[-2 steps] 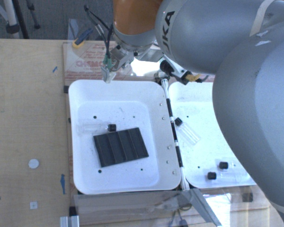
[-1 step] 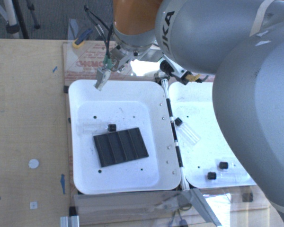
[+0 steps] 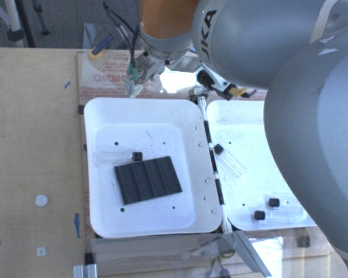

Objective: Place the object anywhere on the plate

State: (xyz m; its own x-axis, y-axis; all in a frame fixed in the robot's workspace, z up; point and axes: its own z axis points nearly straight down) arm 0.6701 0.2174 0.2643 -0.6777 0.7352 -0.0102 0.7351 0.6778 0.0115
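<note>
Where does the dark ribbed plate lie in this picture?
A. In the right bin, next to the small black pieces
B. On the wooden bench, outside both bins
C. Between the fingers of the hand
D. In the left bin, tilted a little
D: the dark ribbed plate lies flat on the floor of the left bin, turned at a slight angle to the bin's walls, with a small black object just above it.

The arm point(image 3: 290, 97) hides much of the right bin point(image 3: 243, 132), and its gripper point(image 3: 140, 77) is blurred
</note>
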